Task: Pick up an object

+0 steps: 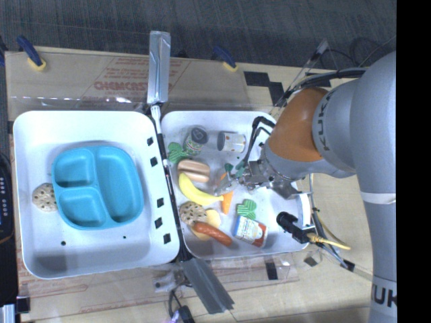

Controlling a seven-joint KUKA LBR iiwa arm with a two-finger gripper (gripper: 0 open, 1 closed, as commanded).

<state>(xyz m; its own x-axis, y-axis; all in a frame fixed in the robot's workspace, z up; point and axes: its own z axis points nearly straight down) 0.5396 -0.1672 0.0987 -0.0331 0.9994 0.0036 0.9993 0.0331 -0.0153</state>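
While the gripper hangs low in the right bin, jaws' opening cannot be told, beside curved yellow banana, smooth hot dog.

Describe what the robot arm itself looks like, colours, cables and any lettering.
The arm has thick rounded grey links with a glossy orange band above the wrist. Grey KUKA lettering runs along the band's edge. Thin dark cables loop around the wrist, and the gripper is dark metal.

Toys crowd right bin; left bin's border open.
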